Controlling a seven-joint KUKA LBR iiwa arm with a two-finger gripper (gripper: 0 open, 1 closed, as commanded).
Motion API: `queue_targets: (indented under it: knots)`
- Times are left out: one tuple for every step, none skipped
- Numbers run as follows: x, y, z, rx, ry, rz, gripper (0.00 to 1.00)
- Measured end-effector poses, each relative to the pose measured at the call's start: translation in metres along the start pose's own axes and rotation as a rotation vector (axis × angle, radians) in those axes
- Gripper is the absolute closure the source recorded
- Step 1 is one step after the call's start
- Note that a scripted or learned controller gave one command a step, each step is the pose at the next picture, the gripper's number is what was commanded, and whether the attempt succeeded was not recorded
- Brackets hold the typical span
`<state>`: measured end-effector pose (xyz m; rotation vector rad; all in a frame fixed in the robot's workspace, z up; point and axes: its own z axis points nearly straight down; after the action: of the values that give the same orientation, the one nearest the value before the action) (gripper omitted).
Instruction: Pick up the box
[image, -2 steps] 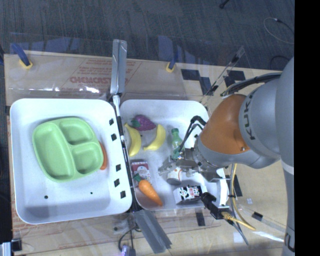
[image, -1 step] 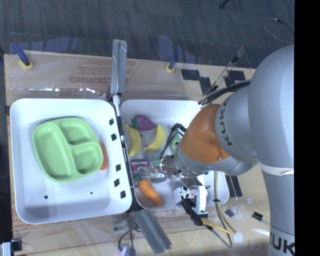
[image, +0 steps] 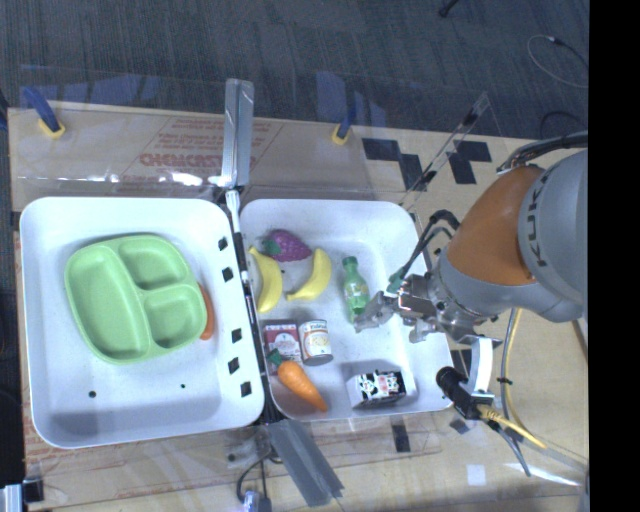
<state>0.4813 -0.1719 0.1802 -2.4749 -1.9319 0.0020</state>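
White right bin (image: 395, 215) w/ gripper (image: 378, 312) at 3 o'clock, beside green bottle (image: 354, 286); finger state: cannot tell. Box (image: 380, 386) lies at 5 o'clock, apart from gripper. Carrot (image: 300, 387) at 6; can (image: 315, 341) near centre.

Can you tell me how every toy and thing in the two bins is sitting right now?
Green divided plate: flat, left bin.
Banana: lying curved.
Second banana: lying curved.
Grapes: resting between the bananas.
Green bottle: on its side.
Can: lying down.
Red box: lying beside the can.
Carrot: lying down.
Milk carton: tipped over.
Gripper: near the bottle.
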Motion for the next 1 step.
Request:
queue_targets:
  knots:
    - [0.0549, 0.0, 0.0789, 0.001, 0.0, -0.057, 0.0]
